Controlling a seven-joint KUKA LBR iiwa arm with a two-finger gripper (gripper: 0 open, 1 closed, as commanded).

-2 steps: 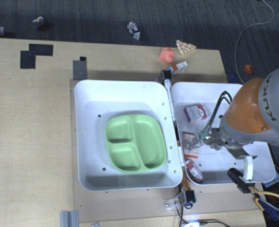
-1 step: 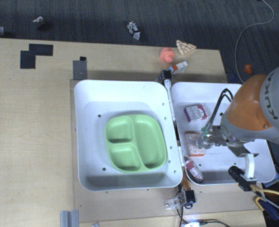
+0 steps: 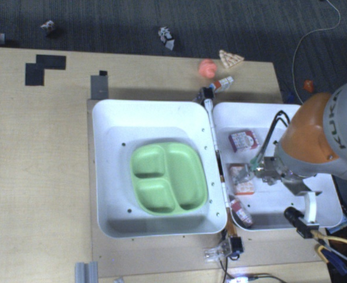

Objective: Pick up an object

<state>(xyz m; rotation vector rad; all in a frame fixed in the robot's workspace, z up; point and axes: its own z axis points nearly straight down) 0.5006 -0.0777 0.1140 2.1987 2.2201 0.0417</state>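
Where the bench (image 3: pixel 37 175) is seen from above, two shallow white bins are set side by side on it. The left bin (image 3: pixel 111 119) is occupied by a green divided tray (image 3: pixel 168 177) with three compartments. The right bin (image 3: pixel 314 208) is reached into by the grey arm (image 3: pixel 320 137) with its orange band, coming from the right. The gripper (image 3: pixel 260 168) is lowered over the bin's left half, just beside a small red and white packet (image 3: pixel 242 180); how its tips stand cannot be told, and nothing is seen to be held. A second red and white packet (image 3: pixel 244 140) lies nearer the bin's far wall, and a third small item (image 3: pixel 241 212) lies at the near left corner. Beyond the bins, a pink ball (image 3: pixel 207 69) rests on the bench edge.
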